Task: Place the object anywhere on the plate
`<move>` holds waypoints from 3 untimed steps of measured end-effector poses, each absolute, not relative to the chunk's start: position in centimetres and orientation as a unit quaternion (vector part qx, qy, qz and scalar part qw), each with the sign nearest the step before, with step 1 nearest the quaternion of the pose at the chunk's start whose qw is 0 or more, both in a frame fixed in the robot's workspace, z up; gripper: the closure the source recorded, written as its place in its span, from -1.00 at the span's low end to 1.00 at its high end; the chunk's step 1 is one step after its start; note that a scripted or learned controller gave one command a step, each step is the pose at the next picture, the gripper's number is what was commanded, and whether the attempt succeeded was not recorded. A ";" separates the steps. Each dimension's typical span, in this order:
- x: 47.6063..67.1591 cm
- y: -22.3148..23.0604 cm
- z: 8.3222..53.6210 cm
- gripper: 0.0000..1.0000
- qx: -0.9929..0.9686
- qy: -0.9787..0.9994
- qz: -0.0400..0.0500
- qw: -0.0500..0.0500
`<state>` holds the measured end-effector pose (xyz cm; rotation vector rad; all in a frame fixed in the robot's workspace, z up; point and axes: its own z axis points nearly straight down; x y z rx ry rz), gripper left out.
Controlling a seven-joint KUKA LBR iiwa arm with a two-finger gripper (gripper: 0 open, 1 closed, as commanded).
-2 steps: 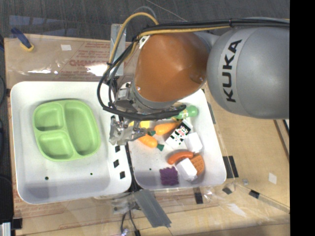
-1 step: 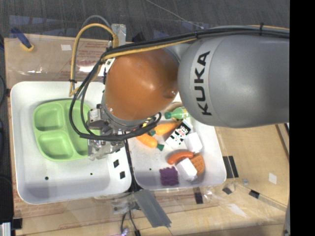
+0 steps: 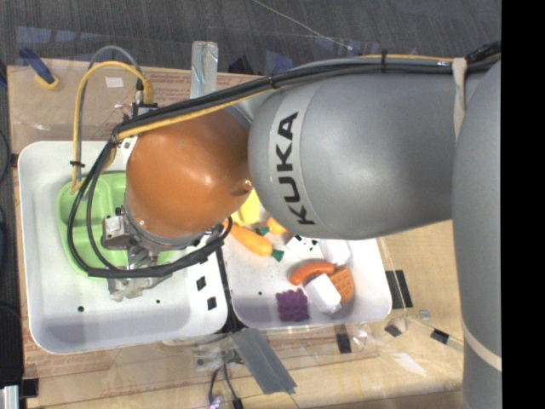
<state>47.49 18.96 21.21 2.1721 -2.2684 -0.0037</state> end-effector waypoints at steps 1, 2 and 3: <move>48.9 19.8 28.4 1.00 0.802 -0.597 0.001 -0.005; 48.9 19.7 28.3 -1.00 0.802 -0.597 0.001 -0.004; 51.2 15.9 29.4 -1.00 0.745 -0.667 0.000 -0.002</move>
